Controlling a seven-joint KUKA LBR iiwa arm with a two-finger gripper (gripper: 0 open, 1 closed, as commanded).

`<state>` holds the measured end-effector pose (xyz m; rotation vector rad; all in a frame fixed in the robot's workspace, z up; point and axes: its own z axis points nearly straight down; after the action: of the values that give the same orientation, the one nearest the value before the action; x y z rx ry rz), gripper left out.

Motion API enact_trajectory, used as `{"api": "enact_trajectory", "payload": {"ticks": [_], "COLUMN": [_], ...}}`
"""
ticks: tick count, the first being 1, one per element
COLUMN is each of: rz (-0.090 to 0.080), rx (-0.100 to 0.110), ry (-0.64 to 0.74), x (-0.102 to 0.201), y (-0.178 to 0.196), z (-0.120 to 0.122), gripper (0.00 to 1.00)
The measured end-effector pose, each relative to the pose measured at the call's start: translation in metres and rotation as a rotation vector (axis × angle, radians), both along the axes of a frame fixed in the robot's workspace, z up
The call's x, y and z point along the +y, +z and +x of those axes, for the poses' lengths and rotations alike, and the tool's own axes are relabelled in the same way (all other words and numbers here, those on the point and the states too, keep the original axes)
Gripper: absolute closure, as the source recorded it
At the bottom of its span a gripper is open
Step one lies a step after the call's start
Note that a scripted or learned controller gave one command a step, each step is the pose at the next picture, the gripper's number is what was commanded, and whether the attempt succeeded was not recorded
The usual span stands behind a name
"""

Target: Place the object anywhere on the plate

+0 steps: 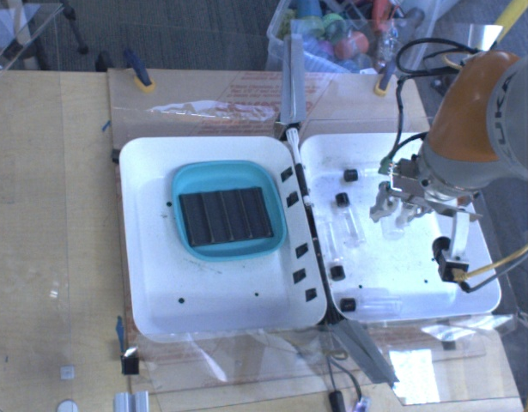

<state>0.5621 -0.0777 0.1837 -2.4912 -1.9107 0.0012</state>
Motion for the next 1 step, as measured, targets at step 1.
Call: {"api": "enact_trajectory", "payload": {"ticks": [1], "rz": [0.0], "rx": [0.0], "ry": [0.0], "x": [0.0], "y": [0.0001], "z": [0.0], "gripper": [0.0]}}
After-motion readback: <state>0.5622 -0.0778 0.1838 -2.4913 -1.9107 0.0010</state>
